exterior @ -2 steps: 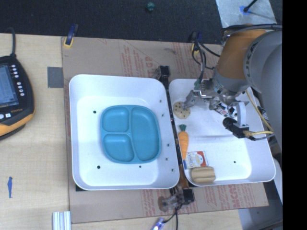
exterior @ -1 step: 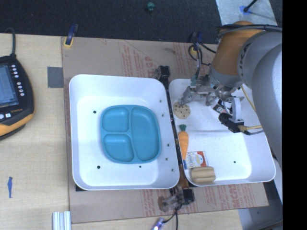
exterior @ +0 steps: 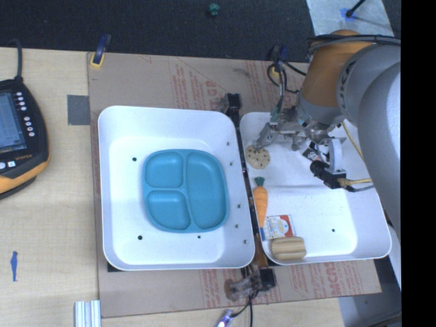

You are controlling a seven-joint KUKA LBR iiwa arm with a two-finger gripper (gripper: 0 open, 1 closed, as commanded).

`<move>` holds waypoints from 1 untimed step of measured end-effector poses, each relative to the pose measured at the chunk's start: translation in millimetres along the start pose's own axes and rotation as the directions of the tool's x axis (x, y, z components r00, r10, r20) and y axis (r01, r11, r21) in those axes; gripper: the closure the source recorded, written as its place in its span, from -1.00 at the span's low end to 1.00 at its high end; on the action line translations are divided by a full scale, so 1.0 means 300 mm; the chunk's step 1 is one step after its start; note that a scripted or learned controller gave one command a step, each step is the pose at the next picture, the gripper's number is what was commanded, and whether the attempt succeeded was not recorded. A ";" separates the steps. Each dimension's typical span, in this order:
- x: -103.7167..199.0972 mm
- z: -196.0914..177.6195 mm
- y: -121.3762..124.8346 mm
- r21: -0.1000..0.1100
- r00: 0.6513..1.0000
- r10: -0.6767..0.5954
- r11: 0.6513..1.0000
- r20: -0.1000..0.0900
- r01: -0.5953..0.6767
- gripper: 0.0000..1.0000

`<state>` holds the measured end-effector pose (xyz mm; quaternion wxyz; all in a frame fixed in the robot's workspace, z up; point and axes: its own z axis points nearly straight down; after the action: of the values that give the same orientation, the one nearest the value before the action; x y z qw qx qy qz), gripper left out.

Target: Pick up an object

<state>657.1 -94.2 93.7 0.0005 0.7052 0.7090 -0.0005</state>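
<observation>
A light wooden bench holds a sheet of brown cardboard. On the cardboard sit two shallow white bins side by side, the left bin and the right bin. A black and orange handheld control pad lies at the bench's left edge. A grey tape patch sits beside the left bin.

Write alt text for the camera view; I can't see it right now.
The claw hangs low over the far end of the right bin, beside a round cookie. Nearer in that bin lie a toy carrot, a small packet and a tan block; the left bin holds a blue divided plate.
</observation>
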 end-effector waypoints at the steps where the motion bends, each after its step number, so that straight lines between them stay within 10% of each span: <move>1: 0.003 0.000 0.000 0.000 1.000 0.000 1.000 0.000 0.000 -1.00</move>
<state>657.1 -93.2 93.8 0.0005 0.7052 0.7090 -0.0006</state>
